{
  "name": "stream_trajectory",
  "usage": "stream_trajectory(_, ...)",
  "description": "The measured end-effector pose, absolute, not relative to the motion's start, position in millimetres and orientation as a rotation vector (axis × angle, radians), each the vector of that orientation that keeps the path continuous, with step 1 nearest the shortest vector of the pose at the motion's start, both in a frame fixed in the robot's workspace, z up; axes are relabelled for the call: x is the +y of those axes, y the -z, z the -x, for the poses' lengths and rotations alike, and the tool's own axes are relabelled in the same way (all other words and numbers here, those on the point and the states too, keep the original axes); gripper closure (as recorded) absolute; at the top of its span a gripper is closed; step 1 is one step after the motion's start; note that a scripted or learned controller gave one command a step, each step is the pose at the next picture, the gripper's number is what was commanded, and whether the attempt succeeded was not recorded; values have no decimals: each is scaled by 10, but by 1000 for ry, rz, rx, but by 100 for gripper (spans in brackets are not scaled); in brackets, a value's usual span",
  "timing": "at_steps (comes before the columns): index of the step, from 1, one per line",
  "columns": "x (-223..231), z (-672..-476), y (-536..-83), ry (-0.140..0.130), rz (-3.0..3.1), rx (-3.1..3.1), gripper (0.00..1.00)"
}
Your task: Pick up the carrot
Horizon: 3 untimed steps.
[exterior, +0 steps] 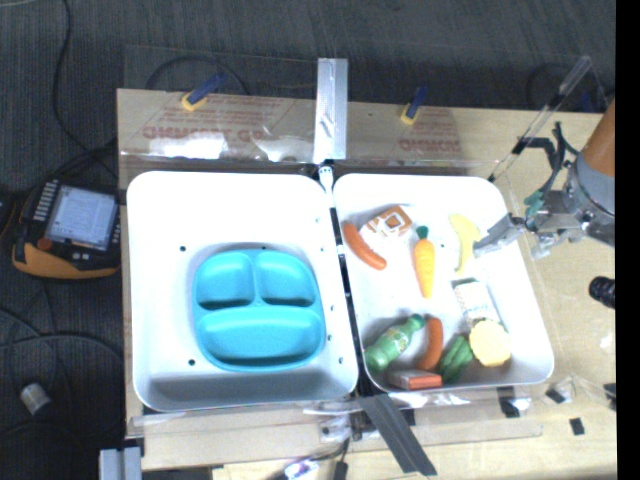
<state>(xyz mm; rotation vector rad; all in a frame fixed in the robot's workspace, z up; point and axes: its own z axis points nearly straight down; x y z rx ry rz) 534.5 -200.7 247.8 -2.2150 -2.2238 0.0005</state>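
Carrot (424, 264) lies in the right bin (510, 268), roughly mid-bin, green top pointing far, tip pointing near. Left of it: a sausage (363, 245) and an orange-white carton (390, 223). Right of it: a banana (462, 238). Near end of the bin holds a green bottle (393, 339) and a yellow round item (489, 345). Gripper (500, 234) hangs over the bin's right rim, apart from the carrot; can't tell the fingers' state. Left bin (160, 268) holds a blue divided tray (260, 306).
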Motion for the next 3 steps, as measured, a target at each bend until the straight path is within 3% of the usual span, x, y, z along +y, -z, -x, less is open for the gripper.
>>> stream_trajectory(1,-1485,-5968,-1136,-1,1976,-2439,0)
stream_trajectory(2,-1476,-5977,-1240,4,1976,-2440,100)
stream_trajectory(3,-1682,-5814,-1053,23,2069,-2415,100)
